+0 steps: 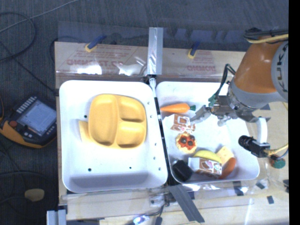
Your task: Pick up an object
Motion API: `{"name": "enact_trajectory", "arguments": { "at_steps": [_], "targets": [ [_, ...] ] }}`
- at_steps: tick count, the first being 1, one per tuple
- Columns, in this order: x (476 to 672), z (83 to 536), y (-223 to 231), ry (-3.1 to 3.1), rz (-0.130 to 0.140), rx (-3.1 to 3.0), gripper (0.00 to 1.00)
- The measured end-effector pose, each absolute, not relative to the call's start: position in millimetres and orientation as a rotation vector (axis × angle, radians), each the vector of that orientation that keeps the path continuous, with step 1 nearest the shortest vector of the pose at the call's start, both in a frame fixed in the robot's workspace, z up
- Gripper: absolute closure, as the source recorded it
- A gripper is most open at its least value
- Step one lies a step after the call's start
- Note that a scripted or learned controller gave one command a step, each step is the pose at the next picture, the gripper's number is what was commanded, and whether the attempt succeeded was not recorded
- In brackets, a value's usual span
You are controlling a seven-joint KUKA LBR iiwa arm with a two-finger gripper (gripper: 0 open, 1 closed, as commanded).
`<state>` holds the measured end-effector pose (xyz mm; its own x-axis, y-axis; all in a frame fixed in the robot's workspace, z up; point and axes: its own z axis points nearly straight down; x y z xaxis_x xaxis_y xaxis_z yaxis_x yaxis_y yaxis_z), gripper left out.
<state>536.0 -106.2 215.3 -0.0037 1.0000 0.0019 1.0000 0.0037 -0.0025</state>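
Orange carrot lies unlifted in the right bin | pincer grip: you cannot tell | pick pending.

We see the arm as a bulky rounded body; its broad orange band has a smooth, slightly glossy shell, and dark letters sit at its right side (cut off by the frame, so we cannot read them whole); below the band the casing turns grey and narrows to a wrist crowded with small metal and black fittings; a thin black cable loops up from the wrist along the orange shell; a small green part shows beside it; the gripper is pale grey metal, slim and angular; a black cylindrical piece juts out lower right.
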Motion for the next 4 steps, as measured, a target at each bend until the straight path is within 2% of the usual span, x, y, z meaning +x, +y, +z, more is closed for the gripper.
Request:
{"name": "enact_trajectory", "arguments": {
  "at_steps": [1,2,3,4],
  "targets": [
    [605.6,136,-116,-2.327,0.002,-2.112,0.00],
    [629.8,90,-98,-2.322,-0.009,-2.134,0.00],
    [616.0,183,-76,-2.136,0.004,-2.303,0.00],
    [617.7,97,-104,-2.219,0.004,-2.224,0.00]
  ]
}}
